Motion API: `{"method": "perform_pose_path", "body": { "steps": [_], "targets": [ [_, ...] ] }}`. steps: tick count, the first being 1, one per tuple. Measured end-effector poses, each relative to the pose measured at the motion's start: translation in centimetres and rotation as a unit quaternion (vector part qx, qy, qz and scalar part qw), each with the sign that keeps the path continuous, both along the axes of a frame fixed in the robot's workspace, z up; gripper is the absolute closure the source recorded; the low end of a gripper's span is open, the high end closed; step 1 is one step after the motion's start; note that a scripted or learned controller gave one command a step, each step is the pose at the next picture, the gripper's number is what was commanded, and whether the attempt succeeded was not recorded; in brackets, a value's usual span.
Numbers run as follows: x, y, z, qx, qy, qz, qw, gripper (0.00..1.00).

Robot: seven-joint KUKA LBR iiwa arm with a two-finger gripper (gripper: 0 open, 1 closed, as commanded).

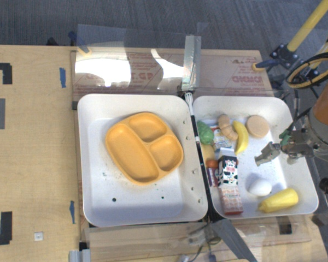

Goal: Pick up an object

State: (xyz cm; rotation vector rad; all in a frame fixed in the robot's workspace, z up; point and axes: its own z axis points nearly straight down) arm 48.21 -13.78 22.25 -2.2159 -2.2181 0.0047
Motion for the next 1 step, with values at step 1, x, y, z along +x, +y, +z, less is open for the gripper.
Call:
{"method": "perform_pose_path", "body": {
  "steps": [1],
  "targets": [
    [7.38,3.46,-13.58,-0.0010,-0.005,-0.103,0.9947,0.00]
  ]
}}
